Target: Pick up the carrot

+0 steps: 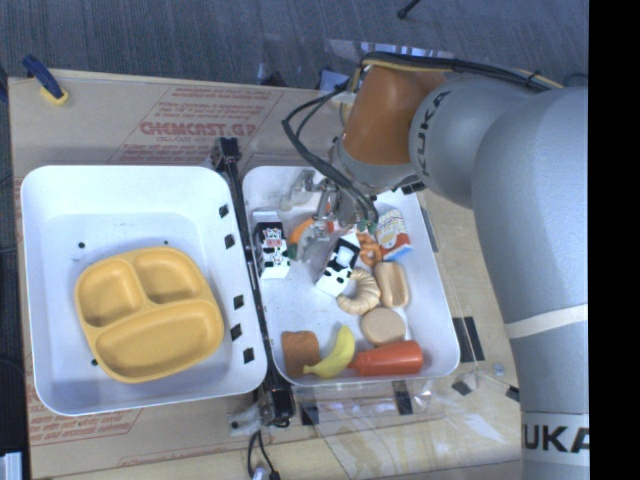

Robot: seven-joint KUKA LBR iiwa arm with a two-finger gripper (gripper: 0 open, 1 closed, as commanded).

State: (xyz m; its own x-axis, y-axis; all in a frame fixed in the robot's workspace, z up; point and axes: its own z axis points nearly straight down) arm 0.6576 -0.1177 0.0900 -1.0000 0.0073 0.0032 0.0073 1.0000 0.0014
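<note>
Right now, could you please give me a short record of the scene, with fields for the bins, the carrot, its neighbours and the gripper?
left bin: holds a yellow divided plate
right bin: holds a heap of toy foods
carrot: lies at the near edge of the right bin, not grasped
neighbours: banana beside its left end, brown block further left, round bun just behind it
gripper: lowered over the far part of the right bin, away from the carrot; finger state unclear
</note>
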